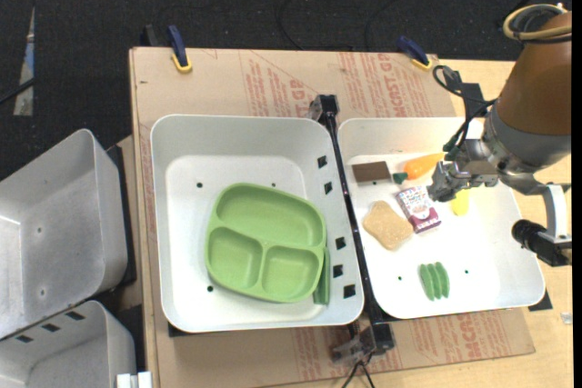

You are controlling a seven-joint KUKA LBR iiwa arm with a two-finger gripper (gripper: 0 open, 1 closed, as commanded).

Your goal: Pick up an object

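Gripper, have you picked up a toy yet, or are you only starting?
Not yet. The gripper is low in the right bin, beside the purple carton and the yellow piece, but nothing looks lifted. The sponge, orange carrot and green pods lie untouched. Grabbing and lifting remain.

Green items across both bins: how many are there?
2. The green divided tray lies in the left bin; the green pea pod lies near the front of the right bin. The arm may hide others.

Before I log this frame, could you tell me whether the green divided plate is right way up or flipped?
Right way up: the green divided plate lies flat in the left bin, its three compartments facing upward.
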